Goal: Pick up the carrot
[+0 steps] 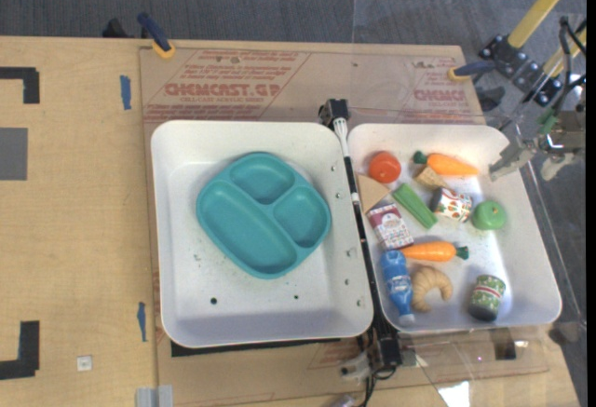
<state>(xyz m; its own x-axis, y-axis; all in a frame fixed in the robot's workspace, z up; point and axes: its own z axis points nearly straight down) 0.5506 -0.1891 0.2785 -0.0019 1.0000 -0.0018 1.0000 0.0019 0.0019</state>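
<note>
Two orange carrots with green tops lie in the right bin. One carrot rests near the bin's far wall, beside a red tomato. The other carrot lies lower down in the middle, above a croissant. My gripper hangs at the bin's far right corner, just right of the upper carrot and apart from it. Nothing shows in its grasp.
Crowding the right bin are a green cucumber, a small can, a green apple, a snack box, a blue bottle and a dark jar. The left bin holds a teal divided plate.
</note>
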